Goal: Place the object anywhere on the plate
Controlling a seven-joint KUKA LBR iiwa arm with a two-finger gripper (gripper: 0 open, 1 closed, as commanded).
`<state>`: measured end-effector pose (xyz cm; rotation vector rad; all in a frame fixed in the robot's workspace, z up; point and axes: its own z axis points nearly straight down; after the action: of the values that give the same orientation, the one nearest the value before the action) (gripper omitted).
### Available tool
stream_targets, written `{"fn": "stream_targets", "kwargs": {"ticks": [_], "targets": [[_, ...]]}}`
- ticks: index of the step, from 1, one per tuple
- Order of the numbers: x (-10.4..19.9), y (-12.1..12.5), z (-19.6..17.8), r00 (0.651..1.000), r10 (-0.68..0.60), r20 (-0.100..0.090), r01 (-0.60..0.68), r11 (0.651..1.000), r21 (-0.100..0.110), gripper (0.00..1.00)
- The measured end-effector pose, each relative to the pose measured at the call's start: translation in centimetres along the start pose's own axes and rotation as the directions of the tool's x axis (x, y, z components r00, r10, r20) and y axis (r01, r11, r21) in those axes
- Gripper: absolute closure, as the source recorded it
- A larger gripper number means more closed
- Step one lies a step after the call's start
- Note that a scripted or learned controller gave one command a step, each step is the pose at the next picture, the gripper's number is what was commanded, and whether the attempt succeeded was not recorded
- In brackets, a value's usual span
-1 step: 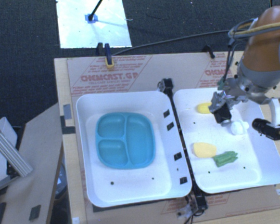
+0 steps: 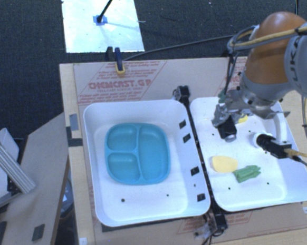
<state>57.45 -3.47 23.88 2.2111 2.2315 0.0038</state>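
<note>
A blue divided plate (image 2: 137,153) lies in the left white bin (image 2: 104,202). In the right bin (image 2: 285,188) a pale yellow rounded object (image 2: 224,164) sits next to a green object (image 2: 247,173), both toward the bin's front. My gripper (image 2: 226,130) hangs over the back part of the right bin, above and behind the yellow object. A small yellow piece (image 2: 242,119) peeks out just right of the gripper.
A black divider with clips (image 2: 194,153) runs between the two bins. A black cylindrical part with a cable (image 2: 269,143) juts out right of the gripper, over the right bin. A blue and yellow clamp (image 2: 118,61) stands at the bench's back edge.
</note>
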Motion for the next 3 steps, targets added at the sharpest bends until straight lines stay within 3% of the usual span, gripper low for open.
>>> {"fn": "stream_targets", "kwargs": {"ticks": [3], "targets": [[16.7, -2.0, -0.3, 1.000, -0.002, -0.001, 0.002, 1.000, 0.001, 1.00]]}}
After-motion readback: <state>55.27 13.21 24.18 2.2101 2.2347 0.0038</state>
